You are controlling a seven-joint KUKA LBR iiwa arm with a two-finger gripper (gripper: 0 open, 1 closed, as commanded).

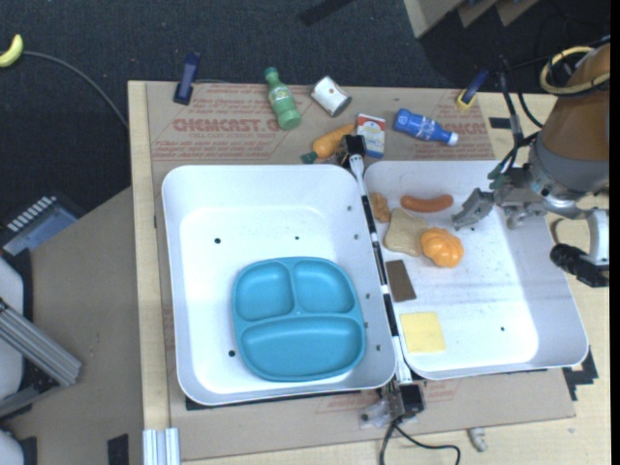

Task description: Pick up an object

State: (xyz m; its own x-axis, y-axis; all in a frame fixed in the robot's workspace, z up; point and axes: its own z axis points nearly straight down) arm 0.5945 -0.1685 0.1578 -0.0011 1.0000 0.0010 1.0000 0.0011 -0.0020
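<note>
1. Gripper over right bin, fingers look spread, nothing betw them
2. Orange toy fruit just beside, on bread slice
3. Arm cut off at right edge

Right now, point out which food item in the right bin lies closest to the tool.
The round orange fruit, just below-left of the tool; the sausage, bread slice and cheese square lie farther off.
</note>
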